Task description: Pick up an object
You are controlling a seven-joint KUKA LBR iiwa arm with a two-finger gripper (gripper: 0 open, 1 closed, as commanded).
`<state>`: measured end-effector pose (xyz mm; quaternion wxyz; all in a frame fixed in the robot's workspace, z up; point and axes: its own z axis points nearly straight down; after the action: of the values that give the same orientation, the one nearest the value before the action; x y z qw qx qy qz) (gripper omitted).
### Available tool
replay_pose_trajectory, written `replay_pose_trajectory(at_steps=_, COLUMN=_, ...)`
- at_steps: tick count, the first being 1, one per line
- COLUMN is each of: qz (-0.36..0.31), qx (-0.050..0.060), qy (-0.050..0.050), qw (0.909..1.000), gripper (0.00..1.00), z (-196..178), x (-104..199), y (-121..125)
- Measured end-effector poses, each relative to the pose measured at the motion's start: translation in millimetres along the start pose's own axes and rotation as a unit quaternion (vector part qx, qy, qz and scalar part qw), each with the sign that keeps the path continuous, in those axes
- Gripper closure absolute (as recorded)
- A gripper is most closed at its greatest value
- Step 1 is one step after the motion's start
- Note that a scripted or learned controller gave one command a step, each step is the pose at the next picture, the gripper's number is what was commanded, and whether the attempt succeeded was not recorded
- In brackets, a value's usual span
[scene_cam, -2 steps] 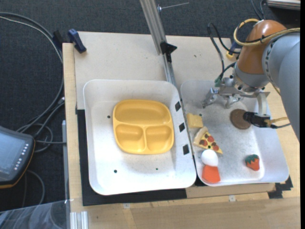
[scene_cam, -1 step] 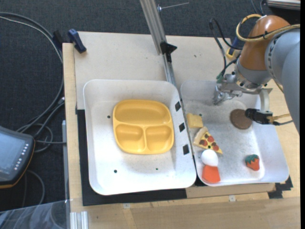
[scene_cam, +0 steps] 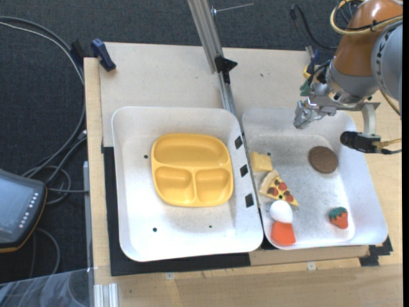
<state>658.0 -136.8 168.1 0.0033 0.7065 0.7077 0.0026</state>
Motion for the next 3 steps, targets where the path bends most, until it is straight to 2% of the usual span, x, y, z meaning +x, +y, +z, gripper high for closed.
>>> replay_pose_trajectory(at_steps=2, qz=0.000, qx=0.000, qy=0.000, qw=1.0000, gripper=1.00, z=-94.0, x=-1.8, y=8.3)
replay_pose_trajectory(at_steps=3, qz=-0.002, qx=0.005, qy=0.002, qw=1.0000, gripper=1.00, z=-99.1, x=48.3, y=1.0)
